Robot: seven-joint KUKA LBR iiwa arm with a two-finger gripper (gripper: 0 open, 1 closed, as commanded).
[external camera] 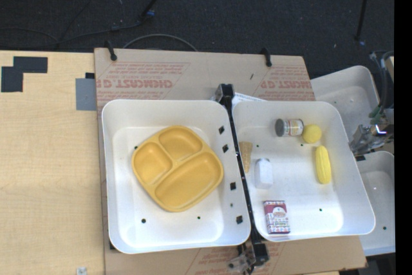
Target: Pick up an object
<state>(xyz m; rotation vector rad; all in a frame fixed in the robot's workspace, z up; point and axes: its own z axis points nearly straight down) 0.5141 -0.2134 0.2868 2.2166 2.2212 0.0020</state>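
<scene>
Banana (323, 165): yellow, lies lengthwise in rt bin (360, 203), beside yellow ball (312, 134).

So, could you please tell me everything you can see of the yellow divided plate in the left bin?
The yellow divided plastic plate lies flat, face up, on the floor of the left white bin, roughly in its middle and turned at a slant. It has rounded corners, a raised rim, and three compartments: two smaller ones toward the far side and one larger toward the near side. Nothing lies in it.
</scene>
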